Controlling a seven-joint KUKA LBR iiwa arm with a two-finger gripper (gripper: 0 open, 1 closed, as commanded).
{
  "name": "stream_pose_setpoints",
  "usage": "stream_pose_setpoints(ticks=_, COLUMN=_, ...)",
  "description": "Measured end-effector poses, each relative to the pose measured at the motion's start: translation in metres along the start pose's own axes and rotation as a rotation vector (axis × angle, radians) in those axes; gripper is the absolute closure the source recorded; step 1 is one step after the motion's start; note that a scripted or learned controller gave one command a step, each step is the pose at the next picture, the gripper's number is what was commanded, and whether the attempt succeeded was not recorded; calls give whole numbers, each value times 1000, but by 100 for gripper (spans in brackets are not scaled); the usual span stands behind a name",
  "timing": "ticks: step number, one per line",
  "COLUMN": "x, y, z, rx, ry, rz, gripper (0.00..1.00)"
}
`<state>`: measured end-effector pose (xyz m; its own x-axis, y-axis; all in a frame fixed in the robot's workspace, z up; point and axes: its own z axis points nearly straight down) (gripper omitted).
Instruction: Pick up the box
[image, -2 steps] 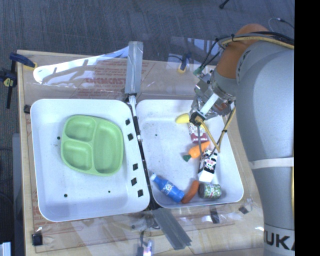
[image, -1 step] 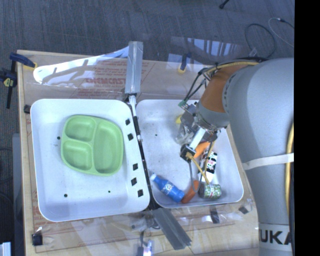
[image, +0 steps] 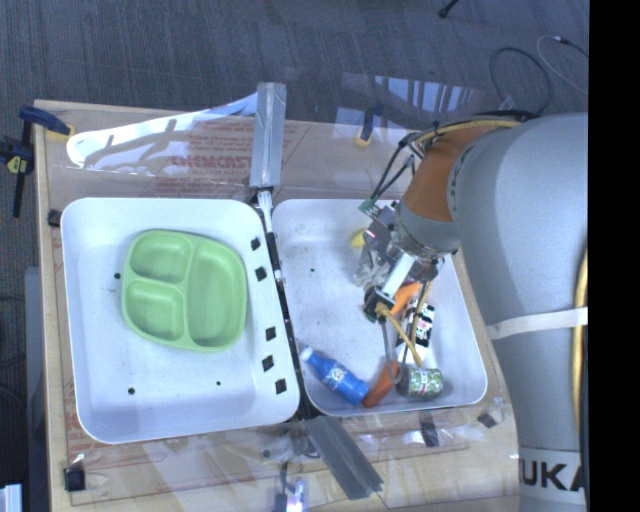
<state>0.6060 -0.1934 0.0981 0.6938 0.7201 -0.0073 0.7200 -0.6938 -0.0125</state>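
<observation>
Two shallow white bins (image: 90, 400) noted. Gripper (image: 385, 290) is low in the right bin; finger state cannot be determined. Small black-and-white box (image: 424, 326) lies just beside the fingertips, among clutter. Recommended: centre over box, avoid the neighbouring orange strip (image: 405, 297), then close.

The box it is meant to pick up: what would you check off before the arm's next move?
1. Box identified: cannot tell; small items cluster under the gripper.
2. Something held in the gripper: cannot tell.
3. Gripper over the right bin: ok.
4. Blue bottle and green can lie apart from the gripper: ok.
5. Green tray sits in the left bin, out of the way: ok.
</observation>
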Motion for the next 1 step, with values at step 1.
stream_pose_setpoints(ticks=1, x=-15, y=-4, z=9, rx=-5, ry=3, rz=-149, gripper=100)
